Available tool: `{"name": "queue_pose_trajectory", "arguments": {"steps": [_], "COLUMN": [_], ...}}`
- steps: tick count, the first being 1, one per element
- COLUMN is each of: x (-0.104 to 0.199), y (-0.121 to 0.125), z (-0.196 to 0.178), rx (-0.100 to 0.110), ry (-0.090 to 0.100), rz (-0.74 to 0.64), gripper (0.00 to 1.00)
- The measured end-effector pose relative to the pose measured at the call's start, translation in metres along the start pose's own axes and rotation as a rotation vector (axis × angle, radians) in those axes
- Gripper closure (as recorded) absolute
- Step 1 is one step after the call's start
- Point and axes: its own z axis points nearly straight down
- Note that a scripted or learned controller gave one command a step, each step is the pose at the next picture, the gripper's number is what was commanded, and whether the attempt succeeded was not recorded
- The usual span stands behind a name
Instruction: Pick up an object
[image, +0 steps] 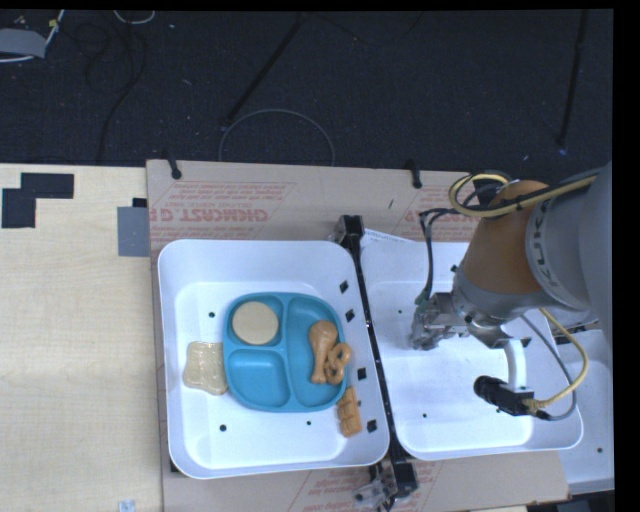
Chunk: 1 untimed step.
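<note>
Tool (428, 332) low in right bin (480, 440) | blue tray (262, 378), left bin (190, 270)

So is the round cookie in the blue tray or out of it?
In. The round cookie lies in the upper-left compartment of the blue tray, inside the left bin.

Arm (560, 240) enters from 3 o'clock, orange band above wrist, angled down toward 8 o'clock; gripper (428, 328) low.

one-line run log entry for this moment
hand: low in right bin | left bin: blue divided plate with round cracker, pretzel | object lifted: none seen
</note>
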Motion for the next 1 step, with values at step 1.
{"name": "queue_pose_trajectory", "arguments": {"steps": [1], "x": [0.0028], "y": [0.0095], "z": [-0.0502], "rx": [-0.008], "ry": [-0.002], "rz": [-0.008], "gripper": [1.0]}}
